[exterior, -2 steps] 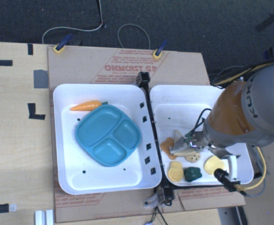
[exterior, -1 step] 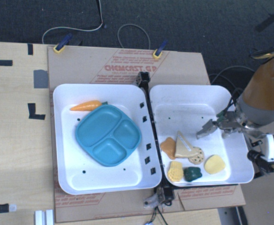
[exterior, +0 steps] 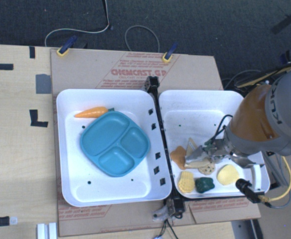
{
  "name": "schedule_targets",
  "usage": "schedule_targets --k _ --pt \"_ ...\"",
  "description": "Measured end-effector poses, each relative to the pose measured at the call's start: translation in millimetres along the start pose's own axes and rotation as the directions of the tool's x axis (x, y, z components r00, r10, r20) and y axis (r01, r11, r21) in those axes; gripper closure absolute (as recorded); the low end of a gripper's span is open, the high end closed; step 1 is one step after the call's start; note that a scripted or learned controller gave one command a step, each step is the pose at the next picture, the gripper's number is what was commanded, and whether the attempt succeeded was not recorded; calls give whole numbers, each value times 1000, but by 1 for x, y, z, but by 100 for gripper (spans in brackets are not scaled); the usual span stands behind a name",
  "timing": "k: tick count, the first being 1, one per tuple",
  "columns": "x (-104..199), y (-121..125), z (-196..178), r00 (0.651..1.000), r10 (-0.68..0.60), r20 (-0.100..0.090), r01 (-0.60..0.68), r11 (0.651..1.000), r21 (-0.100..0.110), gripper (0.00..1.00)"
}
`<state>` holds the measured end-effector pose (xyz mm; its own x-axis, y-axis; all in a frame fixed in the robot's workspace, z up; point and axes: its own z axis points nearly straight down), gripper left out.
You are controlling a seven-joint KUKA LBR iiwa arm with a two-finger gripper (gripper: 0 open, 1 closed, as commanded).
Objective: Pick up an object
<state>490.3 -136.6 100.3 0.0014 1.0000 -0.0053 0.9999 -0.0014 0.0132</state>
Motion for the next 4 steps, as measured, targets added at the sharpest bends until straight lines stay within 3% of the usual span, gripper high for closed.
schedule_targets --k 1,2,3,4 --pt "-48 55 -24 1000 -2 -1 2 1000 8 0" --pt "45 95 -16 1000 -11 -7 11 1000 13 0" --pt "24 12 7 1000 1 1 -1 1000 -3 0" --pt "-46 59 -49 1000 1 2 -1 1000 5 0"
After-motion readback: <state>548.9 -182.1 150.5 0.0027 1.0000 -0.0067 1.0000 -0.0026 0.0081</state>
